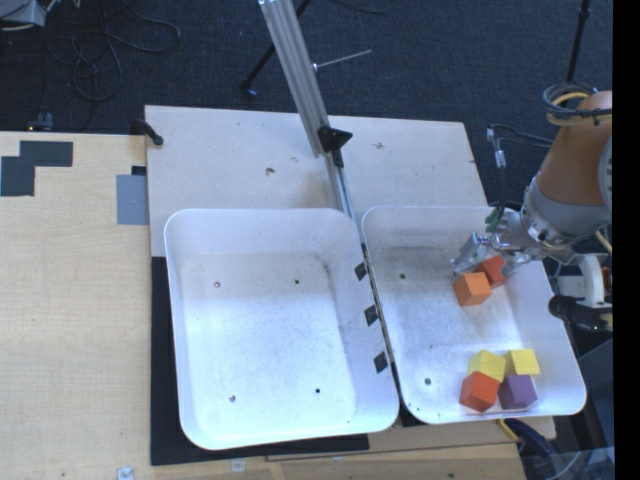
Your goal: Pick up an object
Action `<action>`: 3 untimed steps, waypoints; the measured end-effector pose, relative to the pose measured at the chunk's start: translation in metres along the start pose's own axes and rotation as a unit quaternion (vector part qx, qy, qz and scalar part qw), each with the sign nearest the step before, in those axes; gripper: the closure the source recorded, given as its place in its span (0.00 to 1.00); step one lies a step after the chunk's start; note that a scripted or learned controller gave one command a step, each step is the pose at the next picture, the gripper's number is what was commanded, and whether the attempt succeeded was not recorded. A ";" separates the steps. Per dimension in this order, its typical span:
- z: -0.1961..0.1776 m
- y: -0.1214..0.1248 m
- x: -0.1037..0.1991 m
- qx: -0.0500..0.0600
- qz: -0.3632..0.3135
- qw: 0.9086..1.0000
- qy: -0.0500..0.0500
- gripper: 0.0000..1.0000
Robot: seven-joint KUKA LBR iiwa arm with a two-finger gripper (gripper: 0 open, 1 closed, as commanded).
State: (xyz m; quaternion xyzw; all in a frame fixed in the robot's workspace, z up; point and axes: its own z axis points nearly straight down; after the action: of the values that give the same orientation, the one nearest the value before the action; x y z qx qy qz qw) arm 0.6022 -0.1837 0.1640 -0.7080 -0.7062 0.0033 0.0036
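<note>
Two orange blocks (473,288) sit under the gripper (487,253) (finger state unclear) in the right bin (420,388).

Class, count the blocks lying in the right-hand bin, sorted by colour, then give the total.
Orange: 1
Red: 2
Yellow: 2
Purple: 1
Total: 6 blocks

Six blocks (497,378) lie in the right bin (425,298).
</note>
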 end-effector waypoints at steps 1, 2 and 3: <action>0.051 0.002 0.019 -0.009 -0.001 1.000 -0.002 0.00; 0.074 0.060 0.059 -0.004 -0.004 1.000 0.001 0.00; 0.073 0.059 0.058 -0.003 -0.004 1.000 0.000 0.00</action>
State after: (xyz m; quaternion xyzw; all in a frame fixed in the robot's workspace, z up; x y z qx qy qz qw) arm 0.6605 -0.1260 0.0903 -0.7053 -0.7089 0.0012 0.0012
